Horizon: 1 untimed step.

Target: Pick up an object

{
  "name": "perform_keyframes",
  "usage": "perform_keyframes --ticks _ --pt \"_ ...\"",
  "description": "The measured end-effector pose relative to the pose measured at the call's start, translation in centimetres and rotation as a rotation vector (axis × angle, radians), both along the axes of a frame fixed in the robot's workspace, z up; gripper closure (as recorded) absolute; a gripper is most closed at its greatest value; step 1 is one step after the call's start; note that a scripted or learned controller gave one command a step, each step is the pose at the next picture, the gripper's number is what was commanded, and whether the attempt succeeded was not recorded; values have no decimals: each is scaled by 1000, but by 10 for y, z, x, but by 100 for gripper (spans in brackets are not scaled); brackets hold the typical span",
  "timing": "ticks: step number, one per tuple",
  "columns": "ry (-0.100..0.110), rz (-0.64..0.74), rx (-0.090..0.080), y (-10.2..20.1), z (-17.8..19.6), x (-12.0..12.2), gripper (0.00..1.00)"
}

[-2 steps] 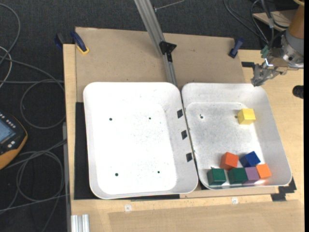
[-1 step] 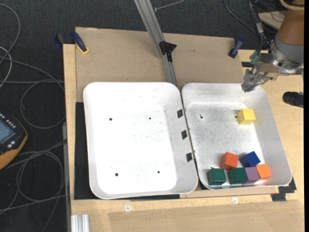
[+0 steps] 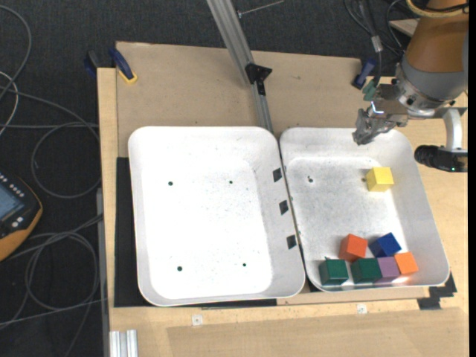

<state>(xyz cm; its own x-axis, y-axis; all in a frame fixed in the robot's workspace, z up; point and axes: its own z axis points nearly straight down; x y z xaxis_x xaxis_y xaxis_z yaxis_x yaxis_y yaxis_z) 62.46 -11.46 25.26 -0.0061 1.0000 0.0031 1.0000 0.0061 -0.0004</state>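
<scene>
I see the gripper (image 3: 366, 134) over the right bin's (image 3: 327, 199) far rim — whether it's wide or narrow, I can't tell. The yellow block (image 3: 379, 178) sits just below it; the other blocks (image 3: 368, 262) cluster well beyond.

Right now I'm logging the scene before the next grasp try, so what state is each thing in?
gripper: above the right bin's far edge, holding nothing visible
yellow block: resting alone in the right bin, apart from the others
red-orange block, blue block, orange block, purple block, two green blocks: clustered at the right bin's near edge
left bin: flat on the bench
</scene>
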Motion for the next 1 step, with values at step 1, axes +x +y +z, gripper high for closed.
perform_keyframes --ticks 1 --pt "2 0 0 57 -9 -13 100"
